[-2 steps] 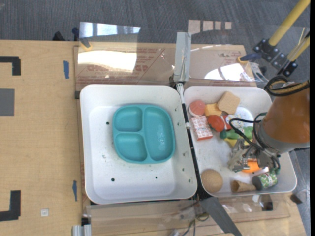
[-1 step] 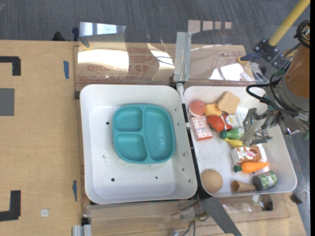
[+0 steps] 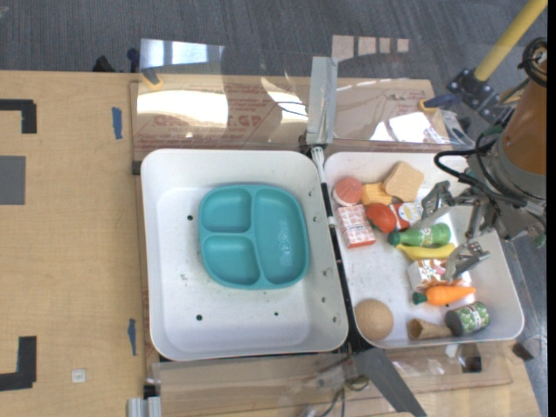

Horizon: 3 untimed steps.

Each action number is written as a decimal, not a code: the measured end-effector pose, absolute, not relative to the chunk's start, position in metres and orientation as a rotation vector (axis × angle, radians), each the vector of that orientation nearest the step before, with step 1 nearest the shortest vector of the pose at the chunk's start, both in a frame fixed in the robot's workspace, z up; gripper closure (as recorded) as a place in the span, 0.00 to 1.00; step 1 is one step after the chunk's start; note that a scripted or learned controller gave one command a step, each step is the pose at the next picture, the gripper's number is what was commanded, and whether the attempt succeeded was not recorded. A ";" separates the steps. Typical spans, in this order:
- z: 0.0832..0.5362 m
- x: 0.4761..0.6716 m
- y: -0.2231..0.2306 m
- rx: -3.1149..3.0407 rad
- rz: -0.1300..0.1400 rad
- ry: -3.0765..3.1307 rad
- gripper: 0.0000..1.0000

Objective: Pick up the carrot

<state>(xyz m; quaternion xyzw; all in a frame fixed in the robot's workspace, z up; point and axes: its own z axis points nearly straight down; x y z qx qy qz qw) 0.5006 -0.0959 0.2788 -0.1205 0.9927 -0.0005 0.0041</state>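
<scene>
The carrot [image 3: 446, 295], orange with a green tip, lies on its side near the front right of the right bin [image 3: 504, 276]. It sits between a red-and-white packet [image 3: 427, 274] and a dark green can [image 3: 467, 318]. My gripper [image 3: 455, 229] hangs over the right bin, above and slightly behind the carrot, over a green bottle [image 3: 426, 234] and a banana [image 3: 427, 251]. Its metal fingers [image 3: 433, 201] are spread apart and hold nothing. The carrot is not touched.
The right bin also holds a tan block [image 3: 404, 181], a pink disc [image 3: 348, 189], a red vegetable [image 3: 382, 218], a small carton [image 3: 355, 227], a brown ball [image 3: 374, 317] and a cone [image 3: 424, 328]. In the left bin [image 3: 165, 233] lies a teal divided plate [image 3: 254, 235].
</scene>
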 end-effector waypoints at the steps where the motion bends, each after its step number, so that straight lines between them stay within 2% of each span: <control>1: 0.167 0.485 -0.112 -0.442 0.005 3.114 0.00; 2: 0.103 0.497 -0.143 0.012 -0.001 3.131 0.00; 3: 0.093 0.491 -0.146 0.026 -0.008 3.106 0.00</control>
